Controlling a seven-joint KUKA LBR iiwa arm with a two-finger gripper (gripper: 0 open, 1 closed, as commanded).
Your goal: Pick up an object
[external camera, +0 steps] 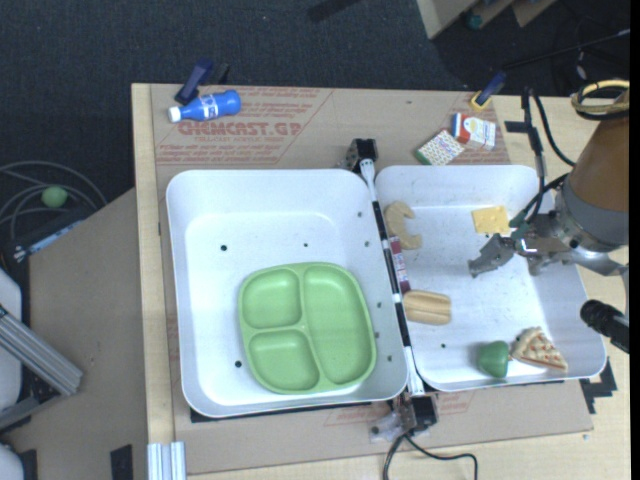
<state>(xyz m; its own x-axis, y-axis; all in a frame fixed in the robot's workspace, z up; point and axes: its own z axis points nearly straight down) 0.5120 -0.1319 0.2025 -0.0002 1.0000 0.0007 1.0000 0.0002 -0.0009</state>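
- Looking down on the bench in the camera view, two shallow white bins are seen side by side; the left bin (200,268) holds a pale green three-compartment plastic tray (305,325) at lower centre.
- The right bin (450,183) holds the candidates: a yellow cheese-like square (489,219) at upper right, a tan curved piece (400,221) against the bin's left wall, a hot-dog-shaped bun (426,307) lower down, and a green rounded toy (492,358) touching a pizza-slice toy (540,349) at lower right.
- The grey two-finger gripper (492,260) is seen at right of centre, over bare bin floor just below the yellow square; the fingers appear slightly apart, with nothing between them.
- No object is judged to be held yet, so the step in hand is the approach.
- The yellow square is the nearest target; being flat, it would need the fingertips set low astride its edges before closing.
- The bun, standing well apart from the others, is judged an easier grasp.
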